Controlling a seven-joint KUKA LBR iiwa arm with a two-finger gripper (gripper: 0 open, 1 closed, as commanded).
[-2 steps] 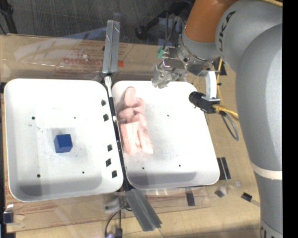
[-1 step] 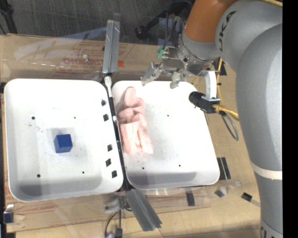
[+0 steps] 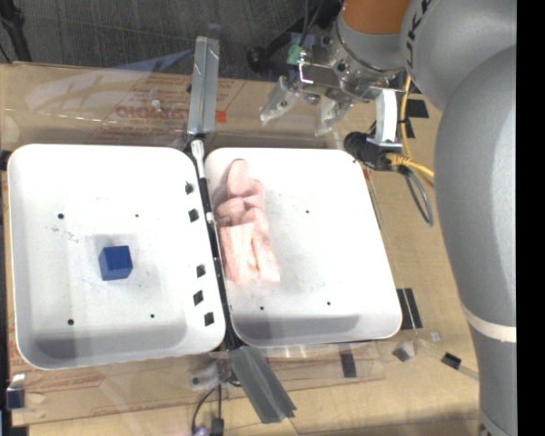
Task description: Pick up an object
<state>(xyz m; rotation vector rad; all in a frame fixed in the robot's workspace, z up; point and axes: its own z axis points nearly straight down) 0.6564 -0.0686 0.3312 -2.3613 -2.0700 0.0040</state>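
Note:
A small blue cube (image 3: 116, 262) rests in the left bin (image 3: 36, 243), left of its middle. A pale pink rubber hand-shaped toy (image 3: 243, 230) lies along the left side of the right bin (image 3: 345, 271), close to the divider. My gripper (image 3: 302, 112) hangs above the back rim of the right bin, behind the pink toy and well apart from it. Its two translucent fingers (image 3: 274, 105) are spread with nothing between them.
A grey divider bar (image 3: 203, 89) with black clips runs between the bins. The grey arm fills the right side of the view. A black connector with a yellow cable (image 3: 381, 153) hangs over the right bin's back right corner.

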